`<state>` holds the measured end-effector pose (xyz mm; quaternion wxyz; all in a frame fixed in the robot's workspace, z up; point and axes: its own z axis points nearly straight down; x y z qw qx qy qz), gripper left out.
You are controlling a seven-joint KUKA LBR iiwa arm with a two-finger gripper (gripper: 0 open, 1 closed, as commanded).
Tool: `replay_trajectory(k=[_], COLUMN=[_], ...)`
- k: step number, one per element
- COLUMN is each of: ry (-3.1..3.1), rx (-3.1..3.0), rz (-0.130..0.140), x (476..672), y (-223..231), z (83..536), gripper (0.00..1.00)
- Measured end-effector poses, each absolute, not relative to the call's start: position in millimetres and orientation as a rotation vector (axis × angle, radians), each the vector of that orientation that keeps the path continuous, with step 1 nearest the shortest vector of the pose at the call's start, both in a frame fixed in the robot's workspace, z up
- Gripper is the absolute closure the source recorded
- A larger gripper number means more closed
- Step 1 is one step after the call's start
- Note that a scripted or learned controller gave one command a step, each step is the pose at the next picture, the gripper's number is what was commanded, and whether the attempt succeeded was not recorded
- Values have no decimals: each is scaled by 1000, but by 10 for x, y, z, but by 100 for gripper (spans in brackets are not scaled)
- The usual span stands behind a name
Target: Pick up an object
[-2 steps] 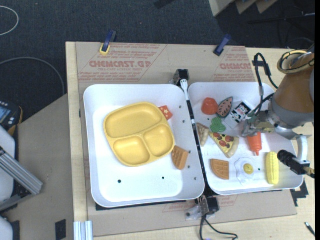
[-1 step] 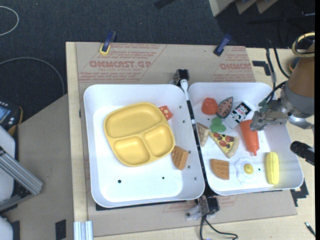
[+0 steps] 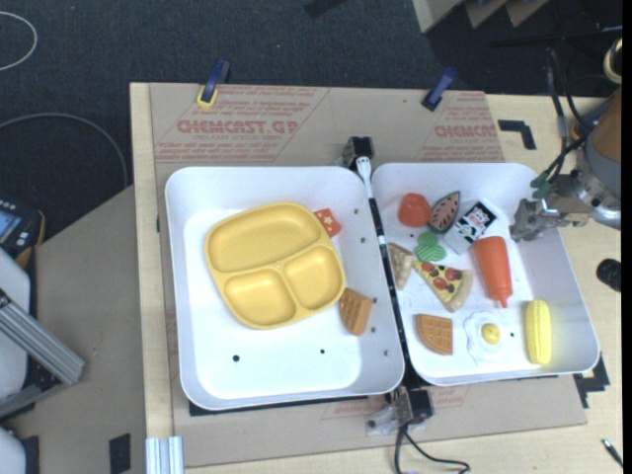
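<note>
This is a robotics lab or test cell, not a home or kitchen. The bench (image 3: 296, 117) is a plain board covered with brown protective paper printed "CHEMCAST GP", held at its far edge by spring clamps (image 3: 209, 85). Two shallow white bins (image 3: 188, 294) sit side by side on it, joined by black fittings with cables (image 3: 410, 442) trailing off the near edge. The food in them is toy plastic: a pizza slice (image 3: 443, 280), a fried egg (image 3: 488, 335), a corn cob (image 3: 537, 330). Dark carpet (image 3: 118, 28) lies beyond, with loose wires, and aluminium framing (image 3: 39, 344) stands at the left.
</note>
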<state>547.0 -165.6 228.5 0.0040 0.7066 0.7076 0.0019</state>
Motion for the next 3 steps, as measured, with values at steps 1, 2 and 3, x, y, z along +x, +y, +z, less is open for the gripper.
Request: replay_trajectory(k=[1, 2, 3], ry=[2229, 2231, 2229], rx=[2220, 2219, 2216], rz=[1, 0, 4], x=[5344, 5268, 5134], y=[-1128, -644, -128], z=[2170, 2127, 2333], gripper=[100, 100, 100])
